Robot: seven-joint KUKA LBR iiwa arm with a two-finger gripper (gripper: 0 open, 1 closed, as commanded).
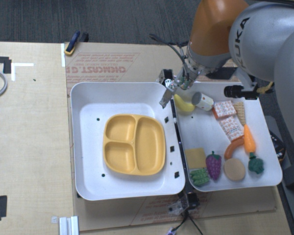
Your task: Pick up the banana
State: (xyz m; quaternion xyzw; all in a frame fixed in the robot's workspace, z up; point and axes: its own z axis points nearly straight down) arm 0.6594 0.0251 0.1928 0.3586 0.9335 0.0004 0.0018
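While our fingers (172, 88) hovered just left of banana (184, 105), spread unclear to us; banana lay in right bin (267, 126), unlifted.

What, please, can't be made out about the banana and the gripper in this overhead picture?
- Banana: in the camera view mostly covered by the gripper; its full shape and length are hidden.
- Gripper: too small and cluttered to tell whether it touches the banana.
- Right bin: the arm hides its far corner.
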